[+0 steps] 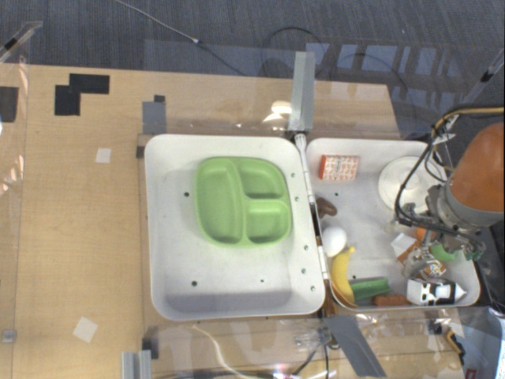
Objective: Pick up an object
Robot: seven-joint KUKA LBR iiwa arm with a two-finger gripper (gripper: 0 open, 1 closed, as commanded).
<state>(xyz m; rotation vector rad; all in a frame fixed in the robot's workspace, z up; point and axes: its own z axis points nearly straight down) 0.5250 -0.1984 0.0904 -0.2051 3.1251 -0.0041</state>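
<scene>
Camera view: jaws [432,253] low over right bin [364,212] clutter

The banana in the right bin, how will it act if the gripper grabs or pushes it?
The banana looks curved and smooth, so two fingers could slip off it or make it swivel. It lies along the bin's left wall, next to a white ball and a green cylinder, so a push would probably jam it rather than roll it. It looks light for its size.
</scene>
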